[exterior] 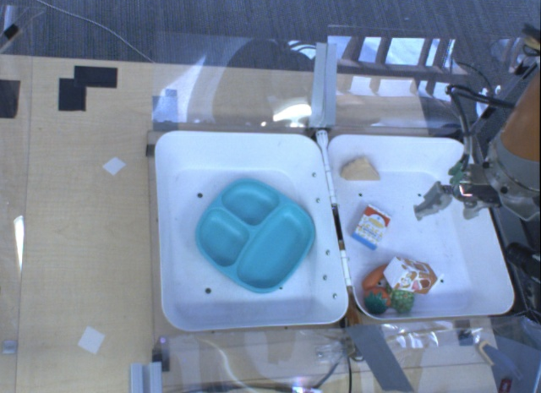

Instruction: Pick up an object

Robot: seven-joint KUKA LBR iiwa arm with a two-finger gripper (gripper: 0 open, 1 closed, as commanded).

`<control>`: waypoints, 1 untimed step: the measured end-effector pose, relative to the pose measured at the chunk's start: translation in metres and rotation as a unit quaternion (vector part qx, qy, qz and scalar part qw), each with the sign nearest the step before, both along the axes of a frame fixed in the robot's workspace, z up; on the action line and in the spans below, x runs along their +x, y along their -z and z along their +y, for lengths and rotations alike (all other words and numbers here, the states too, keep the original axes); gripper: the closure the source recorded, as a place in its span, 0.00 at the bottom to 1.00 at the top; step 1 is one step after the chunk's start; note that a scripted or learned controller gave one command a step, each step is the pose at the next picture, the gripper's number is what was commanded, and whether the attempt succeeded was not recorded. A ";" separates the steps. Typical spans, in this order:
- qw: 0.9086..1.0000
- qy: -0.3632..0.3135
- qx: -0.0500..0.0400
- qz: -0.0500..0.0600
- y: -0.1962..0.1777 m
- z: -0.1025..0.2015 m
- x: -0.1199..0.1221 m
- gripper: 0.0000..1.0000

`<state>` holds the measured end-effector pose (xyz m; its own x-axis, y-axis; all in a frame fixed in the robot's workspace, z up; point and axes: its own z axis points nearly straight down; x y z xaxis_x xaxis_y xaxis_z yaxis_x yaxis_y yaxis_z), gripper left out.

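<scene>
My gripper (450, 205) hovers over the right side of the right bin (473, 273), reaching in from the right. Its two grey fingers (431, 201) stand apart, open, with nothing between them. Left of it lies a small white, blue and red carton (371, 226). A tan wedge of bread (359, 168) rests near the bin's back left corner. At the front left, an orange piece (376, 280), a green piece (402, 301) and a white and red packet (412, 276) are clustered together.
The left bin (182, 298) holds a blue divided plate (256, 235). A metal divider (334, 222) runs between the two bins. Clear plastic walls stand behind the bins, and cables hang by the arm at the right.
</scene>
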<state>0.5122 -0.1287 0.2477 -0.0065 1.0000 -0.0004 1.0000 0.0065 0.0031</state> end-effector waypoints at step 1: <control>1.000 -0.009 0.000 0.001 0.140 0.039 -0.024 0.00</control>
